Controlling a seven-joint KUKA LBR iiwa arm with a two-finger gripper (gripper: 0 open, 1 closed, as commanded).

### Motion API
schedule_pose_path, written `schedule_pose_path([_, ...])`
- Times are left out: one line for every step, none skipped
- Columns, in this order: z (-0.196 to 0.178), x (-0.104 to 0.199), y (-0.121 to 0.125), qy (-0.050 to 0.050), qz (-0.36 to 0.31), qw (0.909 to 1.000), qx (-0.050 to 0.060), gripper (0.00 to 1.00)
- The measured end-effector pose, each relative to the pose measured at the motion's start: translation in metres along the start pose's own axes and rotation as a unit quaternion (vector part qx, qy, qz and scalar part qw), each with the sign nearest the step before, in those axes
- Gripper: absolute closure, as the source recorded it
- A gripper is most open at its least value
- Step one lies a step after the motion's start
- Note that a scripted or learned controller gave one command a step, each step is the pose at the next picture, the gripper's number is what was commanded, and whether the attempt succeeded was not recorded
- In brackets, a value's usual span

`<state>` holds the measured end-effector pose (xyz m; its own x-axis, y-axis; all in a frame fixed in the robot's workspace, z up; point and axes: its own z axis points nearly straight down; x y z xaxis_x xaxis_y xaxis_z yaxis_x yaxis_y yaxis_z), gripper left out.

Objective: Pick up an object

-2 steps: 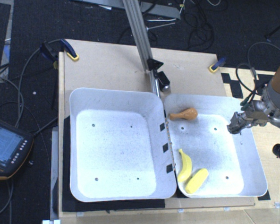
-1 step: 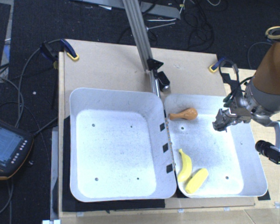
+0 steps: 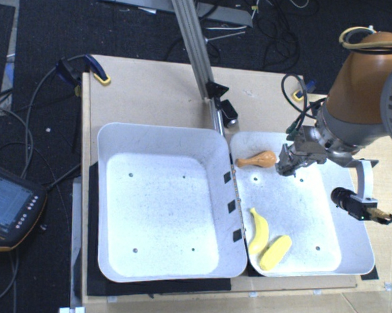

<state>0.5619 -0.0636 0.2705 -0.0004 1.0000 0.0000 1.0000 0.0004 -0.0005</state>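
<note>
At the lower middle of the frame, in the right bin (image 3: pixel 349 258), two yellow things lie close together: a banana (image 3: pixel 259 230), curved, running from the bin's left wall downward, and a stubby yellow piece (image 3: pixel 275 251) just right of it, touching or nearly touching its lower end. The rest of that bin's floor is speckled white with a few small dark dots.

The left bin (image 3: pixel 159 213) fills the centre-left of the frame, its right rim overlapping the right bin's left rim, where small black tabs sit along the seam.

Farther up, near the right bin's upper left corner, an orange-brown drumstick (image 3: pixel 258 160) lies on its side, thin end pointing left, thick end toward the right. Just right of its thick end hangs the hand (image 3: pixel 288 166), dark, low over the bin; I cannot tell how it is set, nor whether it touches the drumstick. Above it the arm (image 3: pixel 366 83) comes in from the upper right, grey with an orange band.

The table (image 3: pixel 153 97) is pale wood. A metal pole (image 3: pixel 199 53) rises slanting from behind the bins toward the top of the frame. At far left, on the dark floor, lies a pendant (image 3: pixel 4 207) with a screen.
</note>
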Motion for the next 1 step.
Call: schedule_pose_path([0.0172,0.0536,0.0152,0.0,-0.002,1.0,0.0,1.0])
